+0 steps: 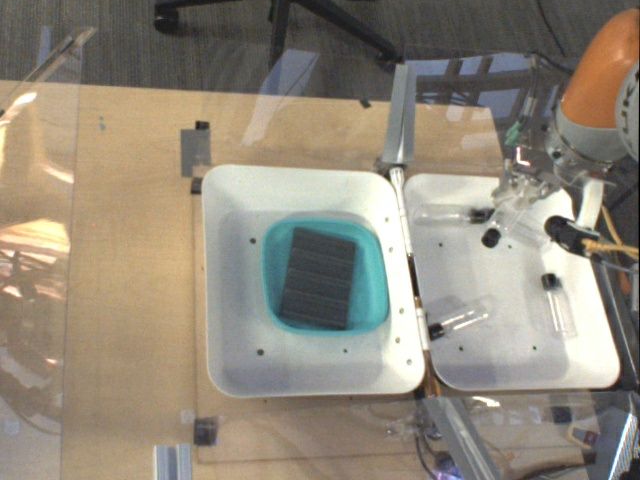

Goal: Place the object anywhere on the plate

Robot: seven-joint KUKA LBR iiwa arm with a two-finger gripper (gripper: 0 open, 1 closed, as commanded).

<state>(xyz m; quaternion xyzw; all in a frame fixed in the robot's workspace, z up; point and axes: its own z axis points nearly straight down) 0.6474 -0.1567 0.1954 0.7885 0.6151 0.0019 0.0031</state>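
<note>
- Camera view looks down at a slant on a pale wooden bench (120, 268) carrying two shallow white bins side by side.
- Left bin (225, 348) holds a teal plate (372, 268) of rounded square shape, sitting near the bin's middle.
- A dark grey ribbed rectangular block (318, 278) lies flat on the plate, its long side running roughly top to bottom, tilted slightly; it sits within the plate's rim.
- Right bin (520, 363) contains several small clear plastic tubes with black caps: one (455, 320) near the bin's left wall, one (558, 303) toward the right side, one (445, 213) near the top left.
- The arm (600, 78) enters from the upper right; its orange band is visible above the grey wrist, which leans down and leftward over the top right part of the right bin.
- The gripper (520, 193) hangs over the upper area of the right bin, well apart from the plate and block; whether its fingers are open or closed cannot be told, as the parts there are pale and cluttered.
- A black-tipped part (565, 233) juts out just beside the gripper, over the right bin.
- Office chair legs (280, 8) stand on the grey carpet beyond the bench.
</note>
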